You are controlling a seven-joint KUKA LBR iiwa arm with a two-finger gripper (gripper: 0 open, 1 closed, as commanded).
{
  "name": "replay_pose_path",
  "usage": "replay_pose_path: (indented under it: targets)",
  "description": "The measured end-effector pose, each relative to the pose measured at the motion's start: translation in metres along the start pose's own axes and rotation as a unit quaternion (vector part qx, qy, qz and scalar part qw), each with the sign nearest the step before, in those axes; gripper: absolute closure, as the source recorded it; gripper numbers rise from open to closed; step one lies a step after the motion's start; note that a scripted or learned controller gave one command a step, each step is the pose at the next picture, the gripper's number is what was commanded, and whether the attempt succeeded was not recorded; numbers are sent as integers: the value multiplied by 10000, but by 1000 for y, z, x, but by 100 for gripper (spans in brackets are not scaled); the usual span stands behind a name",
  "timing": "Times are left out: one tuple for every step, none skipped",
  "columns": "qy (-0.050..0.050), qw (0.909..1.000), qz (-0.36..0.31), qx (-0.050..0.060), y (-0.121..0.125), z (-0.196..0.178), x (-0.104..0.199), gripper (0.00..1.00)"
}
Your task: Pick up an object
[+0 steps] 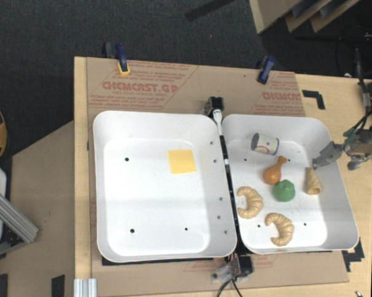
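Your gripper sits at the right rim of the right bin, grey fingers reaching in over the wall. You can't tell whether the claw is open or closed; it's small and partly off the edge, and nothing shows between its fingers.

The candidates all lie in the right bin. A tan cone lies just below the gripper, nearest to it. A green ball sits mid-bin, with a brown pear-shaped piece just above-left of it, close enough that they may touch. A small can lies on its side near the back wall. Two croissants rest toward the front: one near the divider, the other nearer the front wall. The left bin holds only a flat yellow square.

Watch for these risks:
- The cone lies close to the right wall; a descent there could catch a finger on the rim and miss.
- The ball is round and likely to roll out of a closing pinch, and reaching for it could knock the pear piece.
- The can on its side may roll if struck off-centre.
- The croissants are curved, so a pinch across the wrong part could slip off.
- The yellow square is too flat to get under easily
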State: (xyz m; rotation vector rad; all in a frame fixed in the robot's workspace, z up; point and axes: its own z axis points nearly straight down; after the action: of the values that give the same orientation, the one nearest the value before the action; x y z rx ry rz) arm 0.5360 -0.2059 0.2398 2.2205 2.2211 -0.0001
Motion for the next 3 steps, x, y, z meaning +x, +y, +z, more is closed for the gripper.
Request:
replay_pose_path:
  targets:
    - [26, 10000, -25, 38, 41, 92, 42, 0]
    - [26, 10000, -32, 36, 47, 137, 114, 0]
    - [2, 10000, -6, -31, 50, 120, 109, 100]
